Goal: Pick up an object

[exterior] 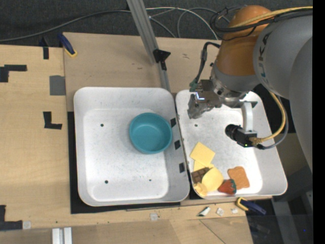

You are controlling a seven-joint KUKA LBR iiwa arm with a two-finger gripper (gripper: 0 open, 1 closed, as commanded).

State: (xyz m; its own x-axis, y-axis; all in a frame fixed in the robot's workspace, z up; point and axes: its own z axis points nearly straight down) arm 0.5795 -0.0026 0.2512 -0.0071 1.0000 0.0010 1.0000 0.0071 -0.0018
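Whether the jaws are wide or narrow cannot be told from the camera view, since the gripper [195, 107] is seen from above as a dark grey block with a small blue-lit spot. It is held over the far left corner of the right bin [269, 151], close to the rim shared with the left bin [91, 136]. Nothing is seen between its tips.

Part of a brand marking is seen on the grey arm [284, 50]: the letters "UK" can be made out on the casing beside the orange band [238, 44], the rest being turned out of sight. No other writing can be read.

A teal bowl [150, 132] is seen upright in the left bin, right of its middle. In the near part of the right bin, well apart from the gripper, several small items are gathered: a yellow square piece [202, 154], a brown piece [199, 175] just beside a second yellow piece [212, 179], an orange toast-like piece [238, 176] and a small red item [227, 187] touching it. A black cylindrical part [237, 133] is carried on a white bracket beside the wrist.
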